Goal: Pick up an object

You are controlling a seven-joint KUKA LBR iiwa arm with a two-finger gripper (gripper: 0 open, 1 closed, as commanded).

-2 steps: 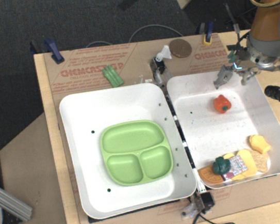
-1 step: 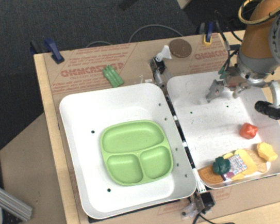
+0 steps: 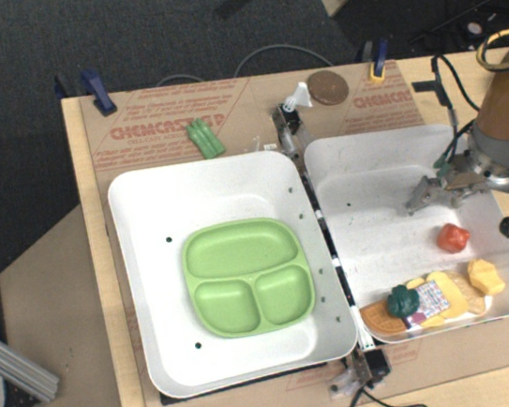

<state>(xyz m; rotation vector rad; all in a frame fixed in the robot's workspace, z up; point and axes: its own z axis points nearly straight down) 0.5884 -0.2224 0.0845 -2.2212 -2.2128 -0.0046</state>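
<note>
My gripper (image 3: 432, 199) hangs over the middle of the right bin (image 3: 363, 167), reaching in from the right, its fingers (image 3: 415, 201) spread open with nothing between them. A small red object (image 3: 452, 236) lies just below and slightly right of it, apart from the fingers. Along the bin's front edge lie a yellow block (image 3: 485, 276), a yellow and white packet (image 3: 439, 298), a dark green object (image 3: 403, 300) and a tan piece (image 3: 376, 319).
The left bin (image 3: 149, 261) holds a light green divided plate (image 3: 247, 277). On the bench behind the bins sit a green clip (image 3: 206, 140), a brown disc (image 3: 327, 88) and a white and black fixture (image 3: 290, 112). Cables run at the far right.
</note>
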